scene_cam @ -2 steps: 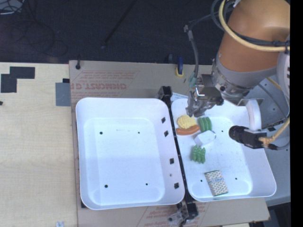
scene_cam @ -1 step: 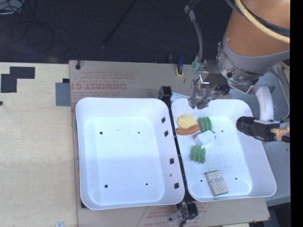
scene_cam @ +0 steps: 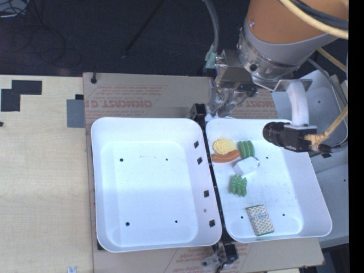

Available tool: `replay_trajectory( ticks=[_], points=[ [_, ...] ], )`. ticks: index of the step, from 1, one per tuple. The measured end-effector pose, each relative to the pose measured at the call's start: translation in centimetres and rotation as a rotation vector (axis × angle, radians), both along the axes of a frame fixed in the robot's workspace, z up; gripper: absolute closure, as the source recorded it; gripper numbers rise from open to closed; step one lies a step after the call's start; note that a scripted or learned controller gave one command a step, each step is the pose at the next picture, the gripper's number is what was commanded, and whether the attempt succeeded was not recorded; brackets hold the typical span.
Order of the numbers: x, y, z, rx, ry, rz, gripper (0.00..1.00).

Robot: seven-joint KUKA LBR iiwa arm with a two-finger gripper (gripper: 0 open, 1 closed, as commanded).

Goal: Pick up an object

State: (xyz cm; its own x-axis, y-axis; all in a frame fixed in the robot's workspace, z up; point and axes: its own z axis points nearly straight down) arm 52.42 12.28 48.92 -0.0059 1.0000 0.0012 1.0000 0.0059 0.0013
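A cluster of small toy foods, a yellow corn-like piece (scene_cam: 224, 146), an orange sausage (scene_cam: 226, 157) and a white block (scene_cam: 246, 166), lies near the far edge of the right bin (scene_cam: 307, 209). The pincer (scene_cam: 226, 104) hangs just beyond that far rim, so the cluster lies toward the bin's near edge from it (its grip state cannot be told). A patterned packet (scene_cam: 259, 219) rests near the near edge.

Small toys (scene_cam: 234, 159) clustered in right bin (scene_cam: 307, 198) — patterned packet (scene_cam: 259, 219) apart.
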Motion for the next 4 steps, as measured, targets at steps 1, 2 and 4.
replay_trajectory(
  ticks=[1, 2, 4],
  points=[
    [7.3, 4.9, 3.4, -0.001, -0.001, 0.001, 1.00],
    [-1.3, 0.1, -5.5, -0.005, 0.017, -0.008, 1.00],
    [-4.8, -0.6, -7.3, -0.001, 0.000, -0.004, 1.00]
  ],
)
